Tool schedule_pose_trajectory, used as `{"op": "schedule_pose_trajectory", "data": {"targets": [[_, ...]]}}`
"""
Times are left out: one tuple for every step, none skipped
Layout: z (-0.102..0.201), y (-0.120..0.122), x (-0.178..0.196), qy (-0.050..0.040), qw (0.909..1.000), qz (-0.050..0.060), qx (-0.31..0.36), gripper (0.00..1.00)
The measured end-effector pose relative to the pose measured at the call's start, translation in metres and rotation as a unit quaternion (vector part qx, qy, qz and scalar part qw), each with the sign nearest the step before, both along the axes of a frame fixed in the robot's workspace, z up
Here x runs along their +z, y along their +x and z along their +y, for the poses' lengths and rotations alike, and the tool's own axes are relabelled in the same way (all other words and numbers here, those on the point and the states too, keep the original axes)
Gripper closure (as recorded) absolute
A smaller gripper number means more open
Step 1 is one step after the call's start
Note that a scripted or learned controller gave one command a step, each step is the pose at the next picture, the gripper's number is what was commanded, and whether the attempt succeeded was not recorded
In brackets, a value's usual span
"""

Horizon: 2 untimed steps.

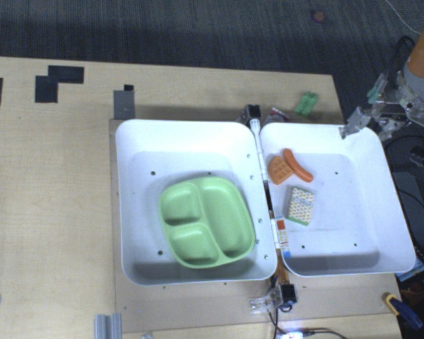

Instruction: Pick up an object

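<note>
Right, tool [355, 124] parked off the right bin's [389, 189] far corner, nothing in it that I can see.
Left bin [134, 189]: green divided plate [207, 221]. Right bin: orange waffle [278, 169] touching a hot dog [297, 165], patterned sponge [301, 205] just below. I can't tell whether the tool's fingers are apart.

The gripper [355, 124] is seen above the right bin's [367, 260] far right corner. Left of and nearer than the fingers, an orange hot dog [297, 165], a waffle [278, 169] and a patterned sponge [301, 205] are seen; further left, a green divided plate [206, 221] lies in the left bin [138, 189].
</note>
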State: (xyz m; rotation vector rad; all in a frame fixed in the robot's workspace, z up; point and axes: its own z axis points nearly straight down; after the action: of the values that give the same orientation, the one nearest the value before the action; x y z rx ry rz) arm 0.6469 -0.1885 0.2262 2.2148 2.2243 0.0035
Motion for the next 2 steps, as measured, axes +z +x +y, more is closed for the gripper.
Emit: {"op": "schedule_pose_trajectory", "data": {"targets": [[0.050,0.023,-0.141,0.0001,1.0000,-0.001,0.001,0.00],[0.050,0.025,-0.129,-0.0005,1.0000,-0.003,0.003,1.00]]}}
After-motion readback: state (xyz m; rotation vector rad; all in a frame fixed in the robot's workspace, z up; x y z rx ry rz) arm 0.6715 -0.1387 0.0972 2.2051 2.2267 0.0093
